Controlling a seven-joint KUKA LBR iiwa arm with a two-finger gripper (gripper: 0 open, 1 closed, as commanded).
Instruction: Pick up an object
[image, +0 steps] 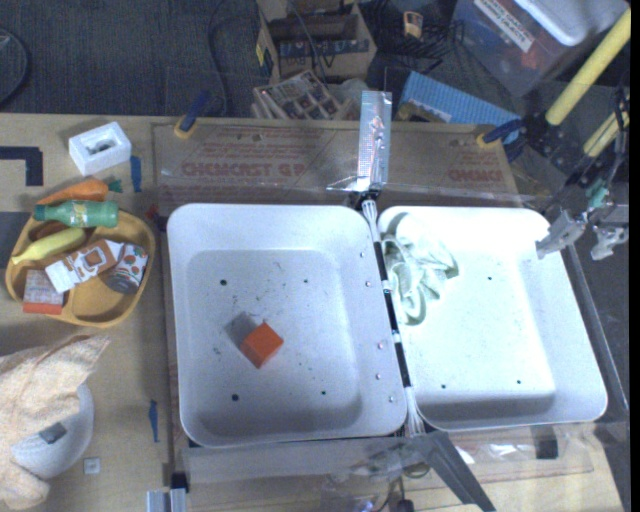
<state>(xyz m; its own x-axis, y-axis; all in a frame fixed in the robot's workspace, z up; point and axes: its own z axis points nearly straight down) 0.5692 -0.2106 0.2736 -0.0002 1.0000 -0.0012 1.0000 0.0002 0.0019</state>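
Your orange block (263, 344) lies alone on the floor of the left bin (200, 232), clear of the walls, so a top-down approach looks easy. The pincer (575, 225) hovers at the right bin's (500, 390) far right rim with nothing between its fingers; you cannot tell how wide it gapes.

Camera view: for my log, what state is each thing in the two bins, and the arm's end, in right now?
Small orange cube: resting flat in the left white bin, untouched.
Pale green crumpled cloth: bunched against the right white bin's left wall.
Gripper: at the right bin's far right edge, holding nothing visible.
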